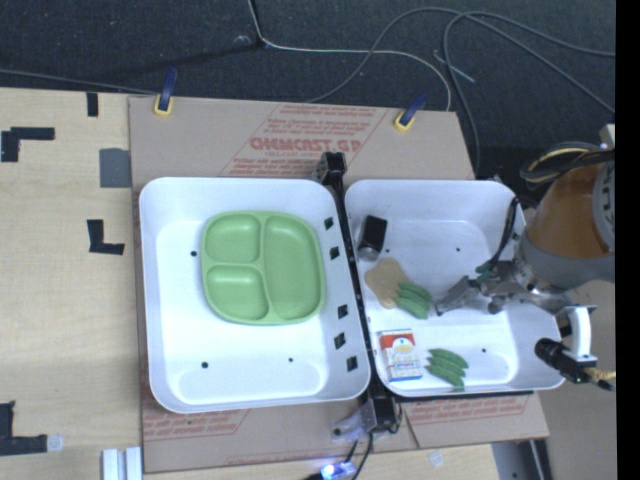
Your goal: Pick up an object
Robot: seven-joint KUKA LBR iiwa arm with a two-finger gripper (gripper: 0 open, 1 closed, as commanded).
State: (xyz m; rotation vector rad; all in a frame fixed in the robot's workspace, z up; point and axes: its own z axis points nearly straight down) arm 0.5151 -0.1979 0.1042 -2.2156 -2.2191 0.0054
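Note:
The right bin (440, 196) holds several small objects. A black block (372, 233) lies near its left wall. Below it a tan piece (384, 276) touches a green toy vegetable (414, 299). A white and red box (399, 355) and a green pea pod (447, 366) lie near the front wall. My gripper (448, 302) reaches in from the right, low over the bin floor, just right of the green vegetable, and I see nothing held in it.
The left bin (165, 268) holds a green divided plate (264, 267). A black divider with clips (348, 298) runs between the bins. The arm's grey body with its orange band (570, 218) hangs over the right bin's right wall. Cables (420, 48) trail behind the bench.

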